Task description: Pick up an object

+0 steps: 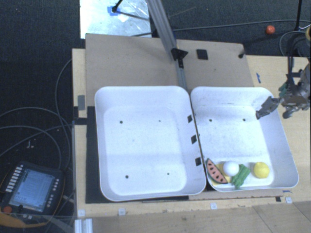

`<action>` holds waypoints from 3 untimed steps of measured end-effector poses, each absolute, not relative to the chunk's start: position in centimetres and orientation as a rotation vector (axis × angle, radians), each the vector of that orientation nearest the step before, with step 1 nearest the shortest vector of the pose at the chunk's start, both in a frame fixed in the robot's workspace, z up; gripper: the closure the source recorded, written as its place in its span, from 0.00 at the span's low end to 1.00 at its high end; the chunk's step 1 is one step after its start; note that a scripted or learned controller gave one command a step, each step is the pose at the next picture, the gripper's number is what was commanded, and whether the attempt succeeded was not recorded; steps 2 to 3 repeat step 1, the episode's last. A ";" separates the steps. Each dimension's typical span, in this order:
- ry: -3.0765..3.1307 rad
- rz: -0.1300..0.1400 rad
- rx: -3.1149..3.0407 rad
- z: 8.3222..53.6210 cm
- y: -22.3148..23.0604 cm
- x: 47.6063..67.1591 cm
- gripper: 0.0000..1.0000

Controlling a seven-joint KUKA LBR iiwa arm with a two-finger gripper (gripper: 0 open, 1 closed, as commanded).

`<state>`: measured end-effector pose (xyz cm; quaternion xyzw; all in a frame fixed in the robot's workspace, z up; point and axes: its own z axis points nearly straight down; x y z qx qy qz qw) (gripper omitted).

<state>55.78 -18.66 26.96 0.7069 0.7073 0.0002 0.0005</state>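
Along the front wall of the right bin lie a watermelon slice, a white ball, a green toy and a yellow lemon, packed close together. My gripper hangs over the right bin's far right rim, well behind those objects. Its two dark fingers are spread apart and hold nothing.
The left bin adjoins the right one, joined by black clips. A slanted metal pole rises behind the bins. A teach pendant and cables lie on the floor at left. A small orange ball sits at the far right.
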 end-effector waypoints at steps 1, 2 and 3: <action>2.222 0.002 2.218 28.0 -18.7 55.8 1.00; 2.222 0.002 2.218 28.0 -18.7 55.8 1.00; 2.222 0.002 2.218 28.0 -18.7 55.8 1.00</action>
